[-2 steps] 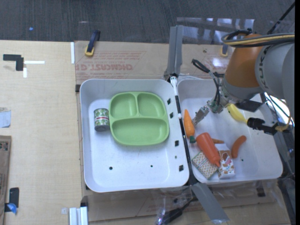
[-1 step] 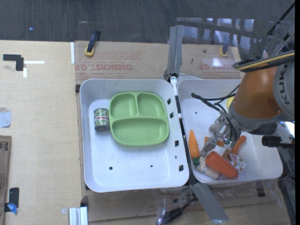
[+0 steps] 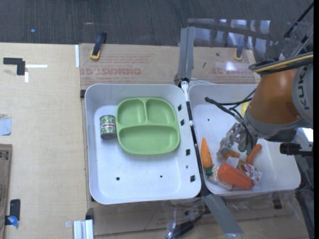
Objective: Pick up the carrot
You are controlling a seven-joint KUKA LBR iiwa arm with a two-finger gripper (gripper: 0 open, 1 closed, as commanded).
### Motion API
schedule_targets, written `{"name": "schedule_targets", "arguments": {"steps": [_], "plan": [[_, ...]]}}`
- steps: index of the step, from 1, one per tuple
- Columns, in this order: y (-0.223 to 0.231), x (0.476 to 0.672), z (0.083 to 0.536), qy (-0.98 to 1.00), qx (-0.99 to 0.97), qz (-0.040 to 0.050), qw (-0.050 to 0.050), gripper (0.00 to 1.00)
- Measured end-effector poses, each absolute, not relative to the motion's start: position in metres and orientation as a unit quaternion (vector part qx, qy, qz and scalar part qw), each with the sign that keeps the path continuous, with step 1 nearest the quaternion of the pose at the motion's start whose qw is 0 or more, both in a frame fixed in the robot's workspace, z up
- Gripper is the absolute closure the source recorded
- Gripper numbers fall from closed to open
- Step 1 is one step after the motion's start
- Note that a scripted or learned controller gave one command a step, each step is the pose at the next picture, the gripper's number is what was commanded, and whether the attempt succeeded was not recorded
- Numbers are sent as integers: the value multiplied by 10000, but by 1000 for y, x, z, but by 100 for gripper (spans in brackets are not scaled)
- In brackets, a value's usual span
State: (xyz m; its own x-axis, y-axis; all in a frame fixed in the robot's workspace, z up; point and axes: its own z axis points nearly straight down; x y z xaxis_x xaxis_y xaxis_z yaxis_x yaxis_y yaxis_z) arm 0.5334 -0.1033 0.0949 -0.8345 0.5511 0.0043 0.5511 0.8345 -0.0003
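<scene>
Carrot [image 3: 205, 153]: lies in the right bin [image 3: 214, 96], against that bin's left wall, near the front-left corner, long axis running roughly front to back. Its front end sits just beside a cluster of other items. Open white floor extends behind it toward the bin's rear wall.

Cluster, front of right bin: a larger orange-red piece [image 3: 234, 176] lies across a patterned packet [image 3: 251, 172]; a smaller orange piece [image 3: 253, 153] lies to its right. These crowd the front wall.

Gripper [image 3: 234, 142]: hangs over the middle of the right bin, to the right of the carrot and apart from it. Its metal parts blur together; I cannot tell its opening, and nothing is seen held. The arm's orange band [image 3: 276, 96] covers the bin's right side. A black cable [image 3: 224, 106] loops across the rear floor.

Left bin [image 3: 94, 148]: 1 green divided plate [image 3: 148, 125] toward the rear centre; 1 small can [image 3: 107, 127] touching the plate's left edge. The front half is open floor.
</scene>
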Motion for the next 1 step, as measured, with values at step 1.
{"name": "schedule_targets", "arguments": {"steps": [1], "plan": [[-104,534,101,-9570,-2902,-8,26,100]]}}
